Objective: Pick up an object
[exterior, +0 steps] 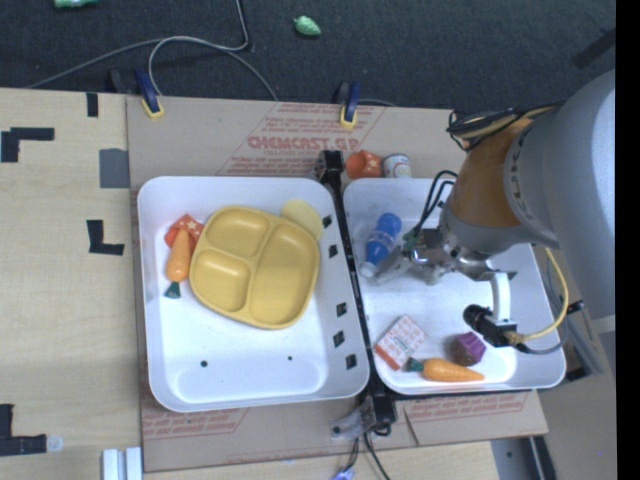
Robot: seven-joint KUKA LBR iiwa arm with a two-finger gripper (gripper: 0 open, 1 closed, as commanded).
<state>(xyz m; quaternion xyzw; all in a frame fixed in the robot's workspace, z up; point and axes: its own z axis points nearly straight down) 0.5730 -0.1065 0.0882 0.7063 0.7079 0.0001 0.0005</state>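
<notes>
My gripper (412, 258) hangs low over the right bin (530, 373), in its upper middle, with my grey arm and its orange band (485, 183) reaching in from three o'clock. Whether the gripper is spread or pressed together I cannot tell from this slant; the metal parts blur together.

Just at nine o'clock from the gripper, close to touching it, lies a clear plastic bottle with a blue label (381, 242), tilted along the bin's left wall. At six o'clock, well below, sits a small red-and-white packet (401, 340); beside it toward four o'clock lie a toy carrot (451, 371) and a dark purple round object (468, 348), near each other along the bin's lower edge.

Across the divider, at nine o'clock, the left bin (240, 383) holds a yellow divided plate (254, 265), with a second toy carrot (179, 257) and a red piece (186, 229) at its left side.

Beyond the bins at twelve o'clock, an orange ball (362, 163) and a small can (397, 166) rest on the cardboard (290, 138).
</notes>
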